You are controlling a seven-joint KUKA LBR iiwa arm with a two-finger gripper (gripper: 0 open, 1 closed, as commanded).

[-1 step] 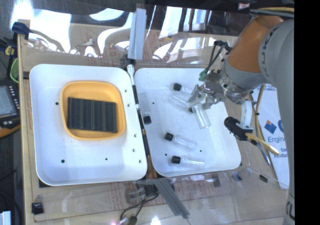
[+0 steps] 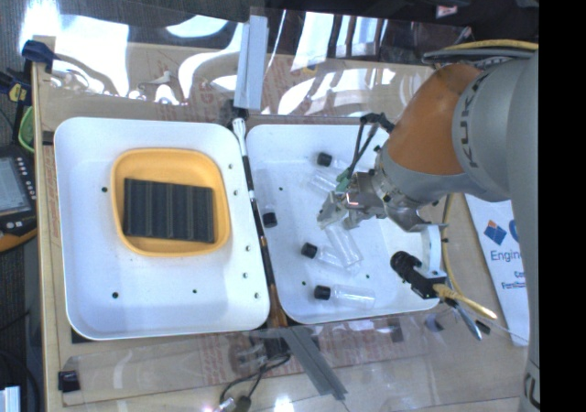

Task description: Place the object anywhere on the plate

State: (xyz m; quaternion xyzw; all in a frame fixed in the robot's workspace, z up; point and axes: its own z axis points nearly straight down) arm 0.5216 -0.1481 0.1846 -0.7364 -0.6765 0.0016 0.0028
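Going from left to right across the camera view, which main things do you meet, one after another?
Left bin → yellow plate with a dark grooved insert → right bin → clear tubes → gripper → orange band.

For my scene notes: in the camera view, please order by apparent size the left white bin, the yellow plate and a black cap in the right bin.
1. left white bin
2. yellow plate, lying inside that bin
3. black cap, by far the smallest
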